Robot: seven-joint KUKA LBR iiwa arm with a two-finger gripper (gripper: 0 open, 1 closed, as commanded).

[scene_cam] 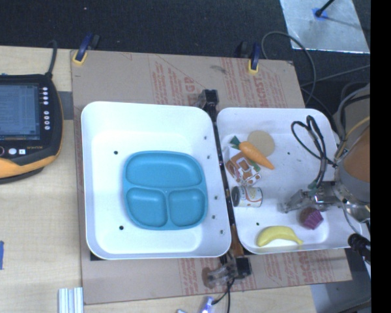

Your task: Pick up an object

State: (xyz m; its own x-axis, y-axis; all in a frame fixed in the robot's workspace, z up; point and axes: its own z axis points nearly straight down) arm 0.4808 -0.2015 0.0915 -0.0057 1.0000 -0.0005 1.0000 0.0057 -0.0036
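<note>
Looking at the right bin (274, 117), the toys are all just dumped loose in there so the arm has a pile to choose from; carrot (255, 154) lies tilted over a tan disc (263, 140), small printed box (242, 168) and a cup (251, 195) near the left wall, banana (277, 237) along the near edge; left bin (98, 175) has the blue divided plate (165, 189). The hand (307, 201) sits low on the right side, reaching in from the right; honestly can't tell how wide it's spread or whether it's got anything. The purple object (311, 218) lies just beside it, on the near side, looks like the likeliest target.
</note>
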